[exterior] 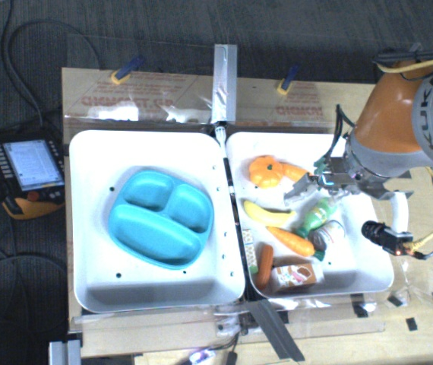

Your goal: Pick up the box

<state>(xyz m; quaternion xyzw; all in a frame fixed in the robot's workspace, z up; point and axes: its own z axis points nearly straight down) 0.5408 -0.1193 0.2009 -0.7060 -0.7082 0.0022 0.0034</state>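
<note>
Hovering in the approach step: the gripper (301, 188) sits low in the right bin (368, 276), fingers (296, 192) apparently spread a little and holding nothing, tips close to the orange fruit (266, 171) and just above the banana (266, 211). The box (296, 274), a small brown-and-white carton, lies on its side at the bin's 6 o'clock edge, touching the sausage-like piece (263, 266) at its 9 o'clock and just below the carrot (292, 242). From the fingers, the box lies at about 6 o'clock, apart, with the carrot and green bottle (315, 215) between. Judgement: no grasp begun. The next move calls for travel toward 6 o'clock, clearing the clutter, then a descent straddling the carton's short sides. The left bin (87, 280) holds a blue tray (159, 215).
</note>
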